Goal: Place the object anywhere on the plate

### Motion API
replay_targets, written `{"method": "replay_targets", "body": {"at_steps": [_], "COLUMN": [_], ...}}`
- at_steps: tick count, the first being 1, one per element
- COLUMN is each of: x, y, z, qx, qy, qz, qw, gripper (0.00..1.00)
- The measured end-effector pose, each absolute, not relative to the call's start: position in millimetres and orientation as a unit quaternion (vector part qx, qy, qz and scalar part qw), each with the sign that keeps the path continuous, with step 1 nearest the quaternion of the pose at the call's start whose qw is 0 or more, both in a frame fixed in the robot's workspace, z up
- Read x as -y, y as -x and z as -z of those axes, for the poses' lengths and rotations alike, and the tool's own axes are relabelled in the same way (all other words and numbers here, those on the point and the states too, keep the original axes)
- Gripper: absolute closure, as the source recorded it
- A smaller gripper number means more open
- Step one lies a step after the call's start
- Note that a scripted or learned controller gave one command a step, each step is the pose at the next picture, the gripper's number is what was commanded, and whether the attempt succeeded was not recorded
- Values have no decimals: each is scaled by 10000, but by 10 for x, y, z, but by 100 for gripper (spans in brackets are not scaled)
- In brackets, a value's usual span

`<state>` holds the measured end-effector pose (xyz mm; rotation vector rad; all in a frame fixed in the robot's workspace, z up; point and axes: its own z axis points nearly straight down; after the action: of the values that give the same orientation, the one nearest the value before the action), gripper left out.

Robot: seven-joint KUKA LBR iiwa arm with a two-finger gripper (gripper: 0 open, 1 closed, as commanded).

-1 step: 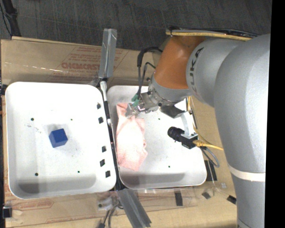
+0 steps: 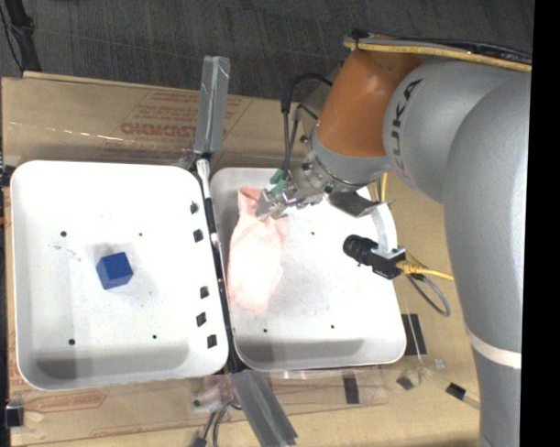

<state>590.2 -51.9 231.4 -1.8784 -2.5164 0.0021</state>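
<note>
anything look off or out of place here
Yes: the blue cube sits alone in the left bin, while the gripper is over the pale pink plate in the right bin, far from it.

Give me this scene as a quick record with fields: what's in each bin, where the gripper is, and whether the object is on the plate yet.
left bin: holds a blue cube
right bin: holds a pale pink plate along its left side
gripper: over the far end of the plate
arm: reaches in from the right
task status: cube sits in the left bin, apart from the plate, not yet placed
</note>
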Motion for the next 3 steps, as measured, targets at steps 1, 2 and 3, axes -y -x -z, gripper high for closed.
{"method": "replay_targets", "body": {"at_steps": [1,2,3], "x": [-13,-538,-1039], "y": [-5977,-5980,-6014], "z": [-2223,-2153,-2309], "qx": [9051,9721,9994], "qy": [4251,2345,352], "qz": [-13,-12,-4], "qw": [21,20,-1], "gripper": [100,100,100]}}
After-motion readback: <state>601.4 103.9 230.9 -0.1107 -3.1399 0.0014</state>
